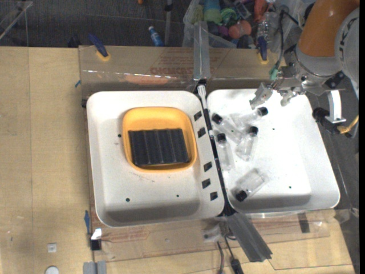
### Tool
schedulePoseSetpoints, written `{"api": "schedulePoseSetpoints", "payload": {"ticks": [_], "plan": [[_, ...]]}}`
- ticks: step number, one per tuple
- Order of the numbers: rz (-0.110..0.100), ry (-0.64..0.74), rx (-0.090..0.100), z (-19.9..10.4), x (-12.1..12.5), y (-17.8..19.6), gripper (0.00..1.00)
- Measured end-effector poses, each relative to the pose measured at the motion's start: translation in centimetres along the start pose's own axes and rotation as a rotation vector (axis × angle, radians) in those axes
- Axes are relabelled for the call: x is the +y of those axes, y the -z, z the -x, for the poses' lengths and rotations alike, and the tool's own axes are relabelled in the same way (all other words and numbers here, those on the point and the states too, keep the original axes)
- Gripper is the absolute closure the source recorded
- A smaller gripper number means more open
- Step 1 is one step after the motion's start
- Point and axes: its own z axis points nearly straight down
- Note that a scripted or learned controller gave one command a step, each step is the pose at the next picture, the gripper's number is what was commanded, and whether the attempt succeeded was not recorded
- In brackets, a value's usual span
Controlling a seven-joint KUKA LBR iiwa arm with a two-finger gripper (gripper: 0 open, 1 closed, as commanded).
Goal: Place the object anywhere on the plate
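Lying in the right bin [319, 170] are clear plastic vials with black caps, the task's things, and none of them is on the plate [158, 117]. Four or five can be made out, though their clear bodies blur into the white floor and the exact count is hard to tell. One vial [249, 182] lies alone toward the near side of the bin, tilted, its black cap at the lower left end. The other vials [235, 134] form a loose cluster nearer the divider, with black caps showing at three spots close together. One more black cap [262, 111] sits near the far edge, just below the gripper.

One gripper [275, 97] hangs over the far edge of the right bin, its two metal fingers [259, 97] spread apart with nothing between them. It is released and grasps no vial. Behind it rises the arm [325, 24], with its orange band at the upper right.

One plate lies in the left bin [105, 170]: orange-yellow, squarish with rounded corners, carrying one dark ribbed insert [158, 146] across its near half. Two white bins stand side by side, touching along a middle divider marked with black tabs [206, 165]. Beyond them, a clear box of colourful toys [236, 7] stands at the back.
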Motion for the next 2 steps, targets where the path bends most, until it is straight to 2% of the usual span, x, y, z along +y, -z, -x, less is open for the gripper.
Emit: {"api": "schedulePoseSetpoints", "payload": {"ticks": [1, 2], "plan": [[0.002, 0.213, 0.0, -1.1, 0.2, 1.2, 0.0], [0.003, 0.461, -0.001, 5.7, -0.5, 2.7, 0.0]]}}
